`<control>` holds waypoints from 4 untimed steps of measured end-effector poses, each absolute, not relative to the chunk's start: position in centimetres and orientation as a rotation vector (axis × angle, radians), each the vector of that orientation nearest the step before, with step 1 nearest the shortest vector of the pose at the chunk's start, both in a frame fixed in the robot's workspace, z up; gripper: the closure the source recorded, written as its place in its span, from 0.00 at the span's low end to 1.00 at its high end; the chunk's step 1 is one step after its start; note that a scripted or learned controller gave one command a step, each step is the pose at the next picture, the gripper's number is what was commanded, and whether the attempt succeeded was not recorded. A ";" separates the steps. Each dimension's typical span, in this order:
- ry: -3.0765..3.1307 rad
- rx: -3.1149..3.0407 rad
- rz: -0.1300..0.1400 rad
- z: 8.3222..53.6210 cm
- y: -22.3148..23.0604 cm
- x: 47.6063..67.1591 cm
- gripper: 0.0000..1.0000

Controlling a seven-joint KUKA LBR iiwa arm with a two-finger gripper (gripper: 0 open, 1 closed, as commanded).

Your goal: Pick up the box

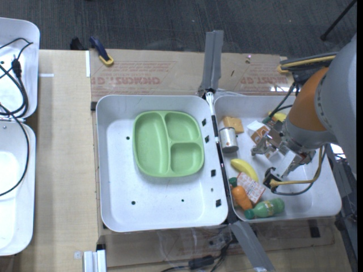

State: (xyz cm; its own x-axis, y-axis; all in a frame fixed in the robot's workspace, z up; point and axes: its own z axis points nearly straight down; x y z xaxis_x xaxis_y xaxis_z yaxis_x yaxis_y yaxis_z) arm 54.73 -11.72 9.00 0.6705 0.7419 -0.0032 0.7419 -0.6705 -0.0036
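A small orange-brown box (259,133) lies in the right bin (317,208), near its middle. A flat tan box (231,124) rests near the bin's back left, beside a silver can (228,139). My gripper (264,147) hangs low over the right bin, just in front of and to the right of the orange-brown box, very close to it. I cannot tell whether they touch. The grey wrist with its orange band (306,103) covers the bin's right side.
A banana (245,168), a red-and-white packet (251,187), an orange piece (240,196) and a green bottle (266,208) lie at the right bin's front. A green divided plate (168,143) sits in the left bin (113,208). A cable (295,186) loops below the wrist.
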 end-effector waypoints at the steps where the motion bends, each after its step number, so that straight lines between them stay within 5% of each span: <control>1: -1.277 -2.866 0.014 9.8 -11.8 54.7 1.00; 2: -1.102 -2.941 0.008 21.7 -13.0 57.9 1.00; 3: -0.732 -3.056 0.010 40.6 -13.1 55.5 1.00; 4: -0.731 -3.056 0.011 40.6 -13.1 55.5 0.00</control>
State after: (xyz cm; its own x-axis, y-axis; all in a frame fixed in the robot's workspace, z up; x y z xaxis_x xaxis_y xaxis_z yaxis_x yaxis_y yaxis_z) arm 55.48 -13.05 40.55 0.8916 0.4527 -0.0067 0.4527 -0.8917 -0.0014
